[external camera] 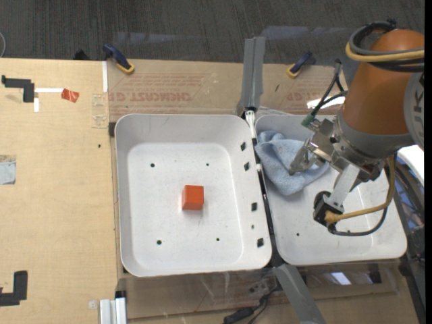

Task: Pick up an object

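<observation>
A light blue cloth (278, 159) lies bunched in the back left corner of the right bin (364, 245). My gripper (295, 168) reaches in from the right, tilted down to the left, and its tips are pressed into the cloth's right part. The two fingers (305, 155) meet at their tips, shut on a fold of the cloth. A small red cube (193, 198) rests alone near the middle of the left bin (135, 235), well away from the gripper.
The divider between the two bins (260, 187) runs just left of the cloth. A yellow cable (358, 211) loops below the wrist over the right bin's floor. Cardboard (54, 181) covers the bench to the left.
</observation>
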Robot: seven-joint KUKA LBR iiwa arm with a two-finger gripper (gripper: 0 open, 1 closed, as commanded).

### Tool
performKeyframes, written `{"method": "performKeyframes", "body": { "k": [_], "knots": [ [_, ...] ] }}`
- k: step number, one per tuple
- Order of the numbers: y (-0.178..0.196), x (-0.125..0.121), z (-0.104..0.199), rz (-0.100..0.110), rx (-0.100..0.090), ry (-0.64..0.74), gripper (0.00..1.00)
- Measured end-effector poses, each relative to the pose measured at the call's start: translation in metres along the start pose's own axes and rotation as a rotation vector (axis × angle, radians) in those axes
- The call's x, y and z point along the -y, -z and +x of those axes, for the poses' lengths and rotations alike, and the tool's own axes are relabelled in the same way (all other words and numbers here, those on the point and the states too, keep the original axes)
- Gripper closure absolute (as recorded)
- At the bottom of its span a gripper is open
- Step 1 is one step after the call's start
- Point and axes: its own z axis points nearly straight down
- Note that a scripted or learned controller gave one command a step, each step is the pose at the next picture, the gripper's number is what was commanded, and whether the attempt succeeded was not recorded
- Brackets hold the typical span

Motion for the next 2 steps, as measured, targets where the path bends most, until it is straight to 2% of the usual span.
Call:
{"method": "performKeyframes", "body": {
  "k": [1, 2],
  "knots": [
    [0.005, -0.002, 0.000, 0.005, 0.008, 0.000, 1.00],
    [-0.038, -0.091, 0.042, 0.000, 0.000, -0.081, 1.00]
  ]
}}
